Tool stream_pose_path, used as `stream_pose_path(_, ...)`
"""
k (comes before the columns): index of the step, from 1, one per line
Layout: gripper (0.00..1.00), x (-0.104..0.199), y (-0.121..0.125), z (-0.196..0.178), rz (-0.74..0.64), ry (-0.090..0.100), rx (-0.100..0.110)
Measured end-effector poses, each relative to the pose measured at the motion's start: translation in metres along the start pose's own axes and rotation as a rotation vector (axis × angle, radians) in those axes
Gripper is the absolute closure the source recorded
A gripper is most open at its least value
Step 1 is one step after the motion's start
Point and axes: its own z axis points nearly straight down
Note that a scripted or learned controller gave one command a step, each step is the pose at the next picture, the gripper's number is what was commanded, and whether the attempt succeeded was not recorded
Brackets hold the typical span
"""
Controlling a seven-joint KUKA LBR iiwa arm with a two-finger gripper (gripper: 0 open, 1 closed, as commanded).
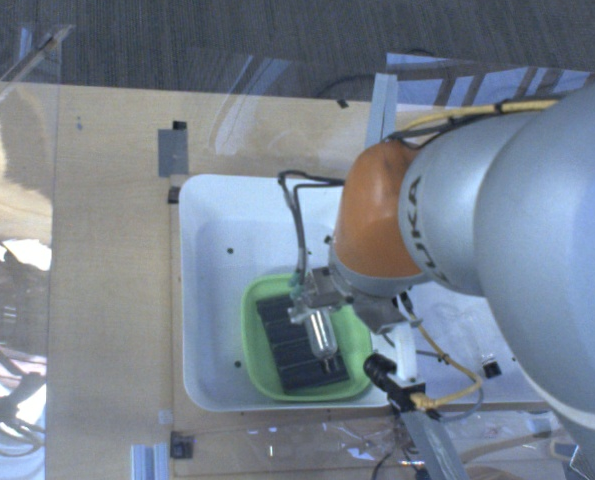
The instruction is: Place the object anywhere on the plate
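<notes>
Dark ribbed object (295, 346) lies flat on the green plate (259, 303), directly under the gripper (320, 336), whose tips seem to touch its top; whether they are parted or closed, I cannot tell. Judging by this, it already rests where the task wants it, inside the white bin (212, 268).

The table (97, 268) has a light wood surface, with clear panels standing along its left and far edges. Beyond the far edge lies dark grey ribbed carpet (277, 13). Bright reflections show on the left panel (17, 258).
</notes>
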Motion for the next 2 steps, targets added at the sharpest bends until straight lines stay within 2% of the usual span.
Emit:
stream_pose_path(1,0.00,0.000,0.000,0.000,0.001,0.000,-0.001)
stream_pose_path(2,0.00,-0.058,-0.011,-0.024,0.025,-0.001,-0.003)
